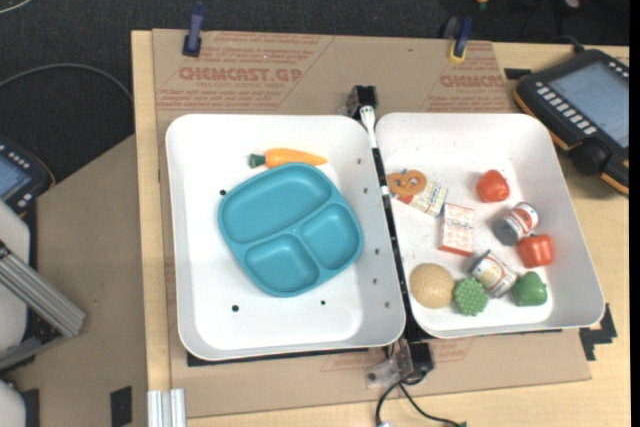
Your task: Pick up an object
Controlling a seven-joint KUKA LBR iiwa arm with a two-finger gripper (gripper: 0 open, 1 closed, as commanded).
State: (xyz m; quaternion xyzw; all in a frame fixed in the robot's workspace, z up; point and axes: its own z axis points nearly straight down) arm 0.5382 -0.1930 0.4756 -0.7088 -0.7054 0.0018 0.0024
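Two white bins sit side by side. The left bin (190,215) holds a teal divided plate (290,228) and, just behind it, an orange toy carrot (290,157). The right bin (560,165) holds several small items. A pretzel packet (415,187) lies near its left wall and a red tomato (492,186) further right. A red and white carton (458,229) lies in the middle. A tin can (514,222) and a red pepper (536,250) sit toward the right. Along the front lie a beige roll (432,284), broccoli (469,297), a second can (491,271) and a green pepper (529,289).
The bins rest on a brown cardboard sheet (300,75) held by a blue clamp (193,30) and a yellow clamp (461,40). A black handheld pendant (585,110) lies off the right bin's far corner. A metal rail (40,295) crosses the lower left.
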